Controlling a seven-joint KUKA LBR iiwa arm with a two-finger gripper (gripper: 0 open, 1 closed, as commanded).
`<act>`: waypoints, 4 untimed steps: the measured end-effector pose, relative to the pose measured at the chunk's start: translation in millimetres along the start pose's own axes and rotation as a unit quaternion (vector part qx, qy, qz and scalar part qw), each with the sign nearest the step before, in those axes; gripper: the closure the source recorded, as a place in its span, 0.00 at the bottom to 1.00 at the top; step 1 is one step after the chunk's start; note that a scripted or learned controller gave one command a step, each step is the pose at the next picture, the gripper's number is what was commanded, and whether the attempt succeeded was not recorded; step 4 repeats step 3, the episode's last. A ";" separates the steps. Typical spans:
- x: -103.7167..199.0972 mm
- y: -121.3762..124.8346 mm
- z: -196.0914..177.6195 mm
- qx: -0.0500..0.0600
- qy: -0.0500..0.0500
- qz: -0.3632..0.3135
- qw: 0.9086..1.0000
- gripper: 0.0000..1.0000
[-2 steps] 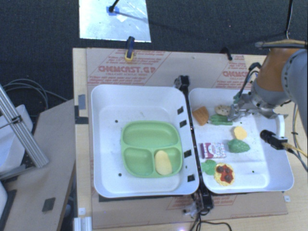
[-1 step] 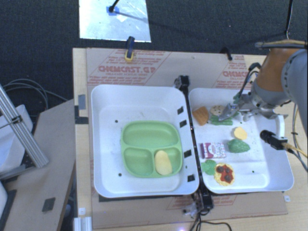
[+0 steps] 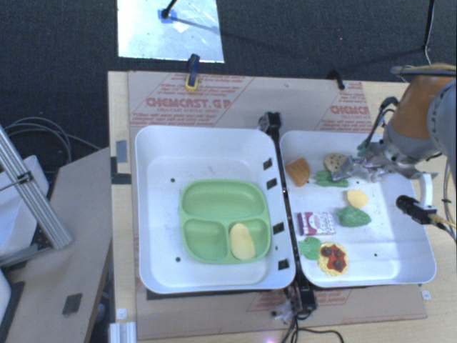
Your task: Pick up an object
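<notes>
So the gripper (image 3: 348,167) sits low by the cookie (image 3: 333,163), probably lining up a grab; can't tell the fingers' state.

Dark carpet floor (image 3: 64,56) spreads well beyond the claw (image 3: 348,168), w/ a shiny foil-like sheet (image 3: 170,20) lying on it far up-left. Wooden bench top (image 3: 235,95) sits under and behind the claw (red print on its clear cover). Grey side table (image 3: 68,224) and metal rail (image 3: 28,191) stand far left.
</notes>
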State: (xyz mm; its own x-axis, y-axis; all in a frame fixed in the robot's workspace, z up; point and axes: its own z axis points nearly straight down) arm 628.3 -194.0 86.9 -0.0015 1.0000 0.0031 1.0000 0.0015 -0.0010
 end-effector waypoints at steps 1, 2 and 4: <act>47.8 -50.2 -1.8 -0.005 -0.003 0.000 1.000 0.00; 45.9 -47.0 -13.1 -0.008 -0.003 0.000 1.000 1.00; 137.3 -101.1 -101.4 -0.002 0.000 -0.005 1.000 1.00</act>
